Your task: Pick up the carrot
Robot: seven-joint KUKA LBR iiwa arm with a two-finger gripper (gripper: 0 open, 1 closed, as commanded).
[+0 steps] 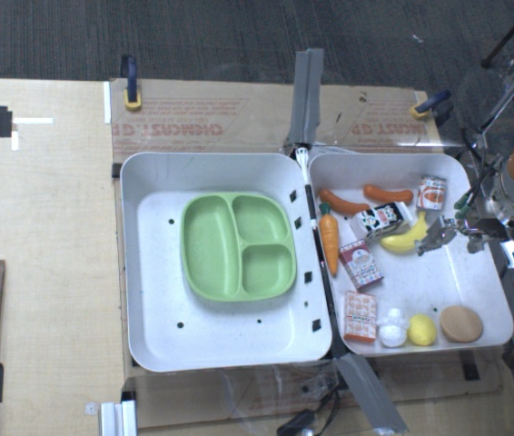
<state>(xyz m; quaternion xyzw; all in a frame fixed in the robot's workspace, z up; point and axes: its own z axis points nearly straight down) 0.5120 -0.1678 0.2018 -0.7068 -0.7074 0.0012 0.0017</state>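
The orange carrot (330, 241) lies lengthwise along the left wall of the right bin (439, 280), its green tip pointing to the back. My gripper (435, 237) hangs low over the right half of that bin, just right of a yellow banana (406, 235). It is well apart from the carrot, with a small milk carton and the banana between them. Nothing shows in the gripper's grasp.
Around the carrot sit two sausages (348, 202), a red-and-white carton (362, 266), another carton (360, 317), a can (431, 193), an egg (391, 333), a lemon (422, 331) and a brown bun (461, 323). The left bin (148, 280) holds a green divided plate (239, 245).
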